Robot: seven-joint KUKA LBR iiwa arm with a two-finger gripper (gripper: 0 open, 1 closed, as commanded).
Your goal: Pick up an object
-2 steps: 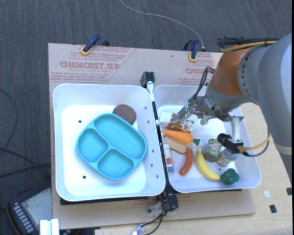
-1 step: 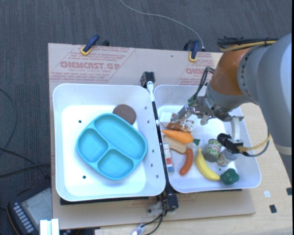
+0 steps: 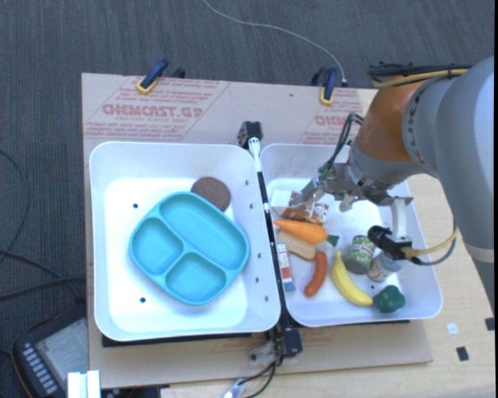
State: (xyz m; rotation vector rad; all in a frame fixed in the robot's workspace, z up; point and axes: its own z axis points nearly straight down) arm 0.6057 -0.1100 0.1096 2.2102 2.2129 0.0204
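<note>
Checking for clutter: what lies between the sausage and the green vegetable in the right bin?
A yellow banana lies between the sausage and the green vegetable, as the camera view shows.

The arm (image 3: 436, 131) runs out past the right edge and covers the far right corner of the right bin (image 3: 427, 305), and the tool (image 3: 317, 191) at its end overlaps a packet (image 3: 309, 211) whose print is too small to read. In the left bin (image 3: 108, 222) a brown disc (image 3: 212, 191) and the plate (image 3: 191, 247) overlap, and neither which lies on top nor what the disc is can be told. The can (image 3: 361, 251) has a blurred label, the slim thing (image 3: 284, 265) by the divider is too small to name, and a white thing (image 3: 83, 384) is cut by the bottom edge.
</note>
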